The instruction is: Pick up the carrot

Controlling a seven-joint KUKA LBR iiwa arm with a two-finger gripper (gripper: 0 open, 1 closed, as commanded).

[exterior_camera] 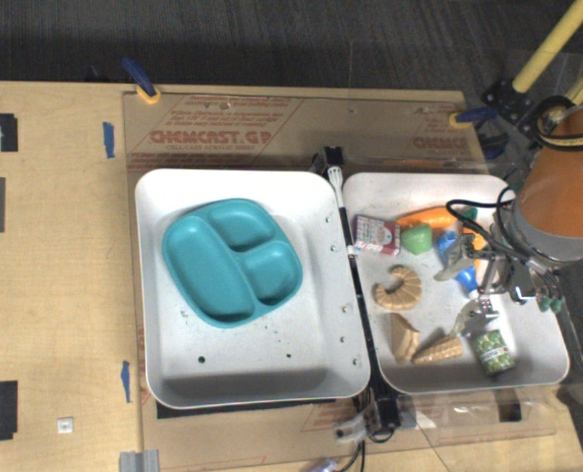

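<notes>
My arm reaches over the right bin (556,357) from its right edge, and my gripper (483,293) hangs low over the clutter in that bin's middle right. From this slant its metal parts blur into the things beneath, so I cannot tell how it is set, nor whether anything sits in it.

The carrot (427,217) lies near the far edge of the right bin, an orange strip partly behind a green block (417,241), with a red-and-white packet (375,234) just to its left. It is apart from my gripper.

Nearer the bin's front edge lie a croissant (398,290), two pale wedge-shaped pieces, perhaps bread (438,348), and a small bottle with green contents (492,350) just below my gripper.

The left bin (173,362) holds a teal divided plate (232,261), towards its far left corner.
</notes>
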